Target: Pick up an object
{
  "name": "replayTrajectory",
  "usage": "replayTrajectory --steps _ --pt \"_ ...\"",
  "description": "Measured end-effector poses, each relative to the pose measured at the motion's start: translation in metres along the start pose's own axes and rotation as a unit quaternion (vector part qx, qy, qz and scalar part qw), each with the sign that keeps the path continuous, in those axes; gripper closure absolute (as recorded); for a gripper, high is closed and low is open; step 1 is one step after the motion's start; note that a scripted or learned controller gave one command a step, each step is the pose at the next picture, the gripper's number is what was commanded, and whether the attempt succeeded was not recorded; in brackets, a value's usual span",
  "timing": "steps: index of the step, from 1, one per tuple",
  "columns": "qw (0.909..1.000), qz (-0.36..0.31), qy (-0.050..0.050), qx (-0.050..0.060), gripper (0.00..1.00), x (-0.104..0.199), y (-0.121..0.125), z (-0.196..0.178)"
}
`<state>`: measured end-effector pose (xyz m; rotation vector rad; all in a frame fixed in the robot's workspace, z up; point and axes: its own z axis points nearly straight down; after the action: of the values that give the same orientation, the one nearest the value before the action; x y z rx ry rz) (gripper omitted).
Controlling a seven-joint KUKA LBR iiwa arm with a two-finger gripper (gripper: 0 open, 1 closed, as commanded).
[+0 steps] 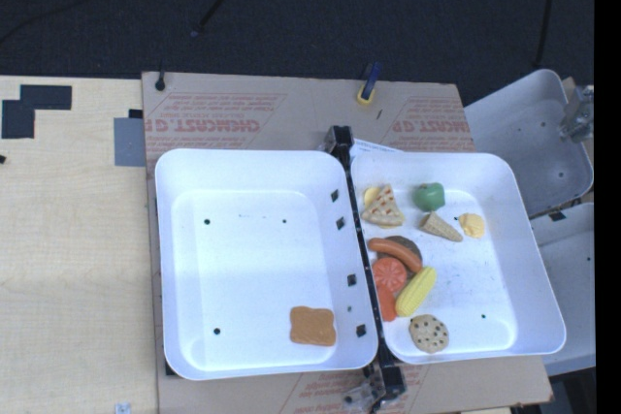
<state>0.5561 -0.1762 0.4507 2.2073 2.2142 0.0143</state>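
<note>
I picked the toast (312, 326), alone at the lower middle of the frame in the left bin (184, 257); it looked light, stiff and flat, so I judged its two thin edges best to pinch, and my gripper's state I could not tell.

Printed cardboard sheet (291, 116) under both bins — blue-and-yellow clamp (368, 84) on its far edge.

Toast (312, 326) alone in left bin (184, 208)

Two white bins (184, 208); nine toy foods (312, 326)
</note>
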Motion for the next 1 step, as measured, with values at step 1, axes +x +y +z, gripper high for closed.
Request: replayTrajectory --steps 1 --pt "1.0 0.001 0.001 0.004 1.0 0.0128 -0.01 -0.0863"
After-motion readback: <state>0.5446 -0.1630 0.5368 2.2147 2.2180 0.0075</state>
